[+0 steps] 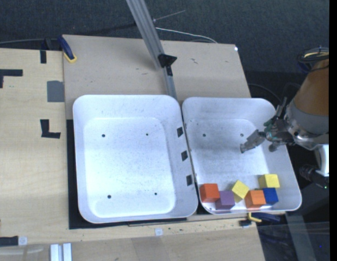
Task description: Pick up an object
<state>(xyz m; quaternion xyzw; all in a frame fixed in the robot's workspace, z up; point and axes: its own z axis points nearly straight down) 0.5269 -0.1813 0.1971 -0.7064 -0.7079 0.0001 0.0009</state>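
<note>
Blocks (240, 192) clustered at right bin's (223, 113) near edge — gripper (250, 143) above, apart

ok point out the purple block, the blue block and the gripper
purple block (227, 199): camera view, on its top face
blue block (270, 196): camera view, on its visible top face beside the orange one
gripper (248, 145): camera view, at the fingertips over the right bin

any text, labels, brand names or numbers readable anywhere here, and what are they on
None can be read.
The blocks in the right bin have plain coloured faces.
The black marks on the bench are tape shapes, not letters.
The arm and gripper show no legible label.
</note>
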